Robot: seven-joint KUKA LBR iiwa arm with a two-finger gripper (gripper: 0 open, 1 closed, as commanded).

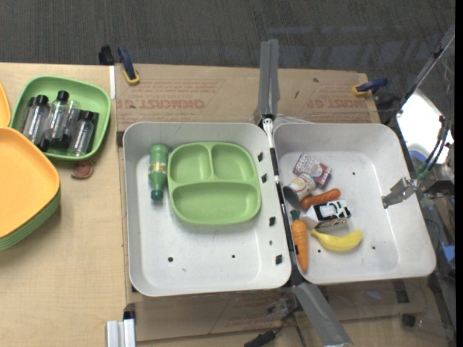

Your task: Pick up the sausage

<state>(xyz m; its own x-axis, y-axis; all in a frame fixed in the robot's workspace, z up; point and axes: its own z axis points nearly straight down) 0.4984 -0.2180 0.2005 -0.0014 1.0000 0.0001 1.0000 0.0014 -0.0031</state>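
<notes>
Reaching in from the right: grey arm (434,166), mostly off the table's edge, with the tool (399,191) low over the right rim of the right bin (376,262). Cannot tell how far open the tool is; nothing seen in its grasp.

Well apart from the tool, toward the right bin's left wall: sausage (320,198), orange-red, lying at a slant. Hemmed in closely: a pink packet (312,169) just behind it, a small pale cup (298,186) touching its left end, a black-and-white carton (331,213) against its front side. In front of the carton, a banana (338,241); along the left wall, a carrot (299,243) pointing toward the front edge.

Bare white floor across the right half of that bin, between the tool and the cluster.

In the left bin (210,266): a green divided plate (214,183) near the back, a green bottle (158,170) just beside it at the left wall. Front half bare.
</notes>
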